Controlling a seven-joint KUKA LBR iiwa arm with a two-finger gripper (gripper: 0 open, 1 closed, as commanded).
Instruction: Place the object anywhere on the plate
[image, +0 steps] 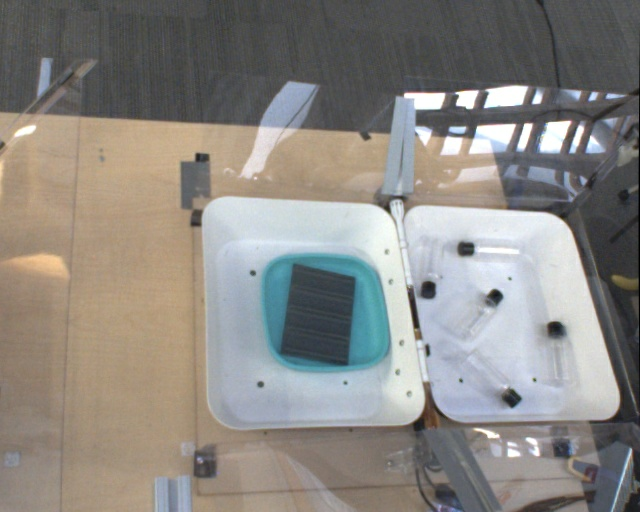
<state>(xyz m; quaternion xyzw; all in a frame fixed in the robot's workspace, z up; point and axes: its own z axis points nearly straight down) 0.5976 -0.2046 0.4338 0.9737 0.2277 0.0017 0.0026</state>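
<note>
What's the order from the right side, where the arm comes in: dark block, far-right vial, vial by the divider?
1. Far-right vial, right bin, right side.
2. Vial by the divider, same bin, left side.
3. Dark block, on the plate, left bin.

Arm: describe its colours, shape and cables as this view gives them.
I cannot tell its colours, shape or markings from this view. On the right are grey metal struts behind glare, and thin dark cables lie at the bottom. I cannot tie either to the arm.
</note>
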